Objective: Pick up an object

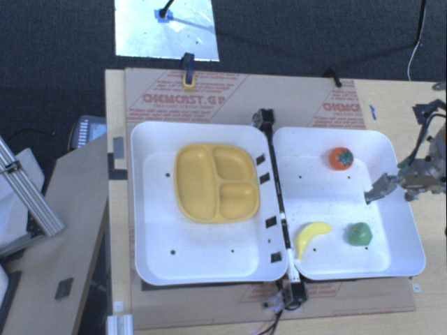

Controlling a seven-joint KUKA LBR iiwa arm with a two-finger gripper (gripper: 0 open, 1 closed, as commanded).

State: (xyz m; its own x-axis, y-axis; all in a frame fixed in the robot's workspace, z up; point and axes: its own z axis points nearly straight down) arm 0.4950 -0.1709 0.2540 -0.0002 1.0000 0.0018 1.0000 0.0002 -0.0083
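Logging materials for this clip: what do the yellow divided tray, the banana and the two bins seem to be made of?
Yellow divided tray: likely moulded plastic, with a smooth matte surface and rounded compartment walls.
Banana: probably a plastic toy, uniform bright yellow without spots, though the picture is too coarse to be sure.
Bins: apparently thin formed white plastic, with soft rounded rims and a slight sheen.

a robotics lab: two white bins (209,135) on a cardboard-covered bench (244,93).

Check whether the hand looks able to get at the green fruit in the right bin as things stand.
Probably yes. The hand hangs over the right bin, just above the green fruit, with bare bin floor between them; the banana and tomato lie aside.
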